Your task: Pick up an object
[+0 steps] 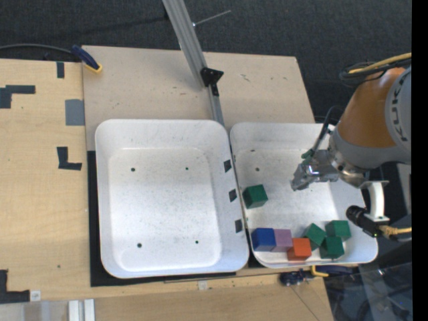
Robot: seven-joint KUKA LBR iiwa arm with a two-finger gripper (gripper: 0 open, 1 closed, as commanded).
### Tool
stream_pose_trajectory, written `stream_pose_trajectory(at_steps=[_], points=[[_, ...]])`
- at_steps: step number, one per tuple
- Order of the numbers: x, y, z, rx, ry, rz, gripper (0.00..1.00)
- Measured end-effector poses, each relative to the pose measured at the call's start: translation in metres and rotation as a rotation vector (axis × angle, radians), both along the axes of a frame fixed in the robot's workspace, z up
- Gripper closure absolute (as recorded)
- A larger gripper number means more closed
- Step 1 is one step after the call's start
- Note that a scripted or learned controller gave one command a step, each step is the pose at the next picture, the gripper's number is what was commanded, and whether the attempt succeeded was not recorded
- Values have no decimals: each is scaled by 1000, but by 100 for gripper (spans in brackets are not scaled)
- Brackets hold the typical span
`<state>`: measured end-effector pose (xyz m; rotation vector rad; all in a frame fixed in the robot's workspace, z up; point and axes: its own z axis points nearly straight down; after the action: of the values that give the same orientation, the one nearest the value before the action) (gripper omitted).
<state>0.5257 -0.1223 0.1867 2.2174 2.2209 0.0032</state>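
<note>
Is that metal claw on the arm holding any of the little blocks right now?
No block shows between the tool's tips. It hangs over bare floor of the right bin, apart from the lone green block.

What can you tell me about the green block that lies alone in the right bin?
The lone green block is a small cube of plain dark green with a matte look. It rests flat on the floor of the right bin, near its left wall, slightly turned against the bin's edges. Nothing touches it: the gripper hangs to its right, apart from it, and the other blocks lie nearer the bin's front edge.
</note>
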Motion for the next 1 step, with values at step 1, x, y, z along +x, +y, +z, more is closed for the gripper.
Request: stream_pose_trajectory(at_steps=[1], points=[[5,-9,50,-1,0,-1,100]])
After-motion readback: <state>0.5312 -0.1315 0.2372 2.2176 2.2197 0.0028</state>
